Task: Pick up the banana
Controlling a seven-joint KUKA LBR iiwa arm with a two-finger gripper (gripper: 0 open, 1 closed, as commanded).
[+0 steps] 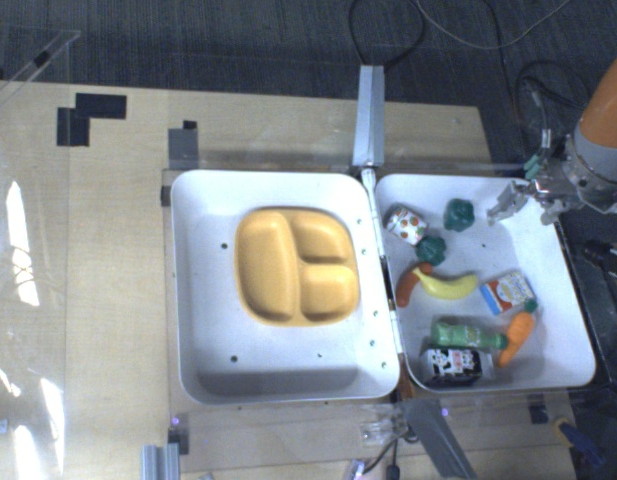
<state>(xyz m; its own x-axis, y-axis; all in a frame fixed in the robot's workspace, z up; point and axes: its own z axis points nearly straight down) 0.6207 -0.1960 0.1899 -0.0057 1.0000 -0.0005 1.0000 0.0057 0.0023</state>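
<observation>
i see the banana [448, 286] lying flat on the floor of the right bin [573, 298], down and to the left of my claw [510, 204] and well apart from it. its long axis runs roughly left to right across the view. a reddish-brown sausage-like piece [407, 286] touches its left end, a dark green lump [431, 249] sits just above it, and a small carton [509, 293] lies just off its right end. below it are a green item [466, 334], a dark can [454, 363] and a carrot [519, 334]. another green piece [458, 214] and a spotted white toy [406, 225] lie left of the claw. no writing is readable. the claw hangs over the bin's upper right corner, and i cannot tell whether it is released or clenched. the left bin [203, 298] holds a yellow divided tray [294, 265].
</observation>
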